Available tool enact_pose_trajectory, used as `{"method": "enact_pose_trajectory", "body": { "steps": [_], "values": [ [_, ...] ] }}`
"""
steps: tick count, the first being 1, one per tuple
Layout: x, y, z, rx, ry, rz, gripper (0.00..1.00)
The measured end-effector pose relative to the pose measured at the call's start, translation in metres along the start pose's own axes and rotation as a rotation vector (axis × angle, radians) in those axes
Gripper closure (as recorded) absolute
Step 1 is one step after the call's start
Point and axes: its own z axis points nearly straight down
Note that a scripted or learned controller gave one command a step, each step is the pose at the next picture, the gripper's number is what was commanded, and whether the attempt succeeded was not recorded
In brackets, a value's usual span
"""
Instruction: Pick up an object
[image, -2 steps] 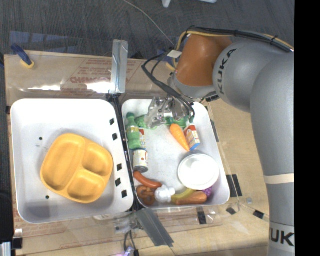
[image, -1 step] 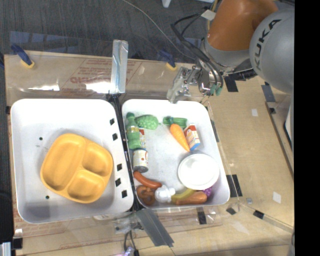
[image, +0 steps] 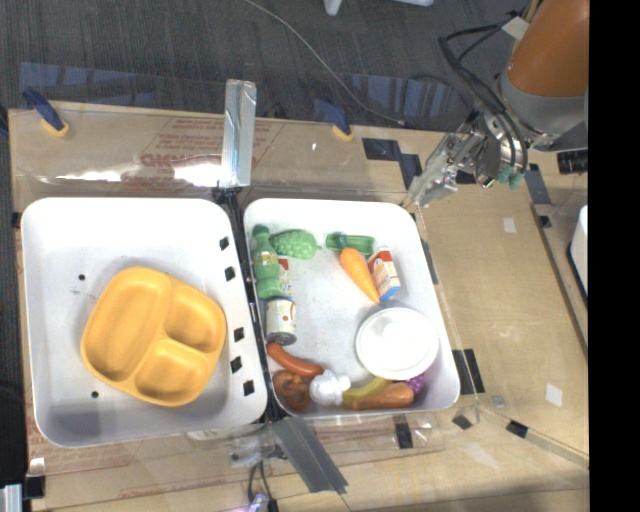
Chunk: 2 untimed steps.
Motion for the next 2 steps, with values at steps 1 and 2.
{"method": "enact_pose_trajectory", "body": {
  "steps": [1, 2],
  "values": [
    [0.039, 0.032, 0.187, -0.001, 0.016, 0.072, 1.0],
    [0.021, 0.035, 0.035, -0.002, -0.004, 0.297, 1.0]
  ]
}}
